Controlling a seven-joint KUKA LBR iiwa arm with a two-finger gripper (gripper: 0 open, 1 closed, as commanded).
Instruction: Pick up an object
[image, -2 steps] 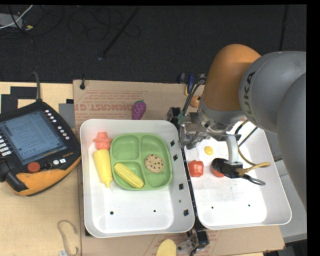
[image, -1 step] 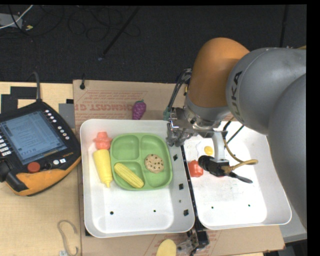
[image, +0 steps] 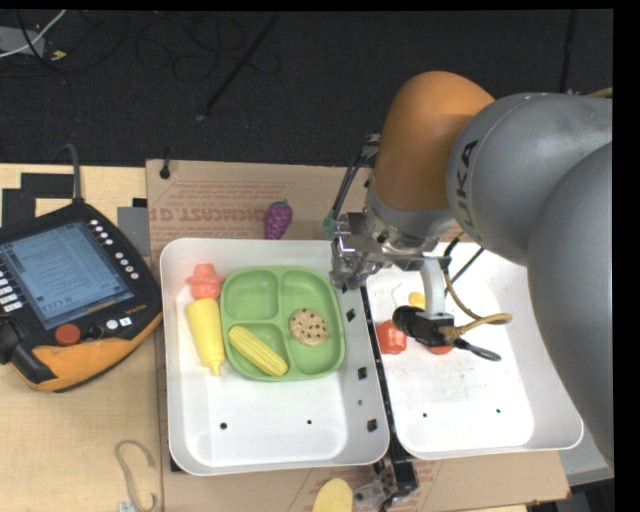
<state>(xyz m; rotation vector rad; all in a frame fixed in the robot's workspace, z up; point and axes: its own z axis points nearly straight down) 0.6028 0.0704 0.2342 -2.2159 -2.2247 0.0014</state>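
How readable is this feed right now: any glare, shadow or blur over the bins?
Camera view: the right bin floor is bright and washed out near the arm; the arm looms large and soft-edged, covering that bin's back; the green plate, corn and cookie in the left bin read sharp and evenly lit.

Green tray, yellow corn, spotted tan cookie, yellow bottle w/ red cap, white bins.

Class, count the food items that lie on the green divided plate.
2. A corn cob lies in the plate's front compartment, and a cookie in the right one. The green plate sits in the left bin; the arm hides none of it.
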